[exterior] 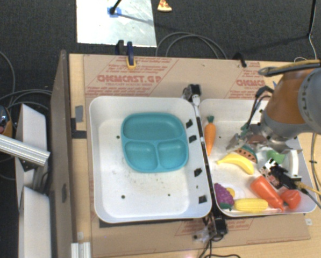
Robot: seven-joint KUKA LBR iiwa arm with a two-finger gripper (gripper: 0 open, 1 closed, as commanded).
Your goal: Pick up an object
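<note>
While my gripper (241, 140) hangs low in right bin (225, 107), fingers look slightly apart, nothing between them. Banana (239, 162) just below-left of fingertips, apart from them. Carrot (209, 135) left of banana, upright along bin divider. Corn cob (250, 204) and purple grapes (223, 193) below banana. Teal divided plate (154, 143) in left bin (107, 160), well left of banana.

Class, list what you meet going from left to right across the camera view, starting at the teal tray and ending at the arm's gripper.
Teal tray → divider between the bins → carrot → gripper
</note>
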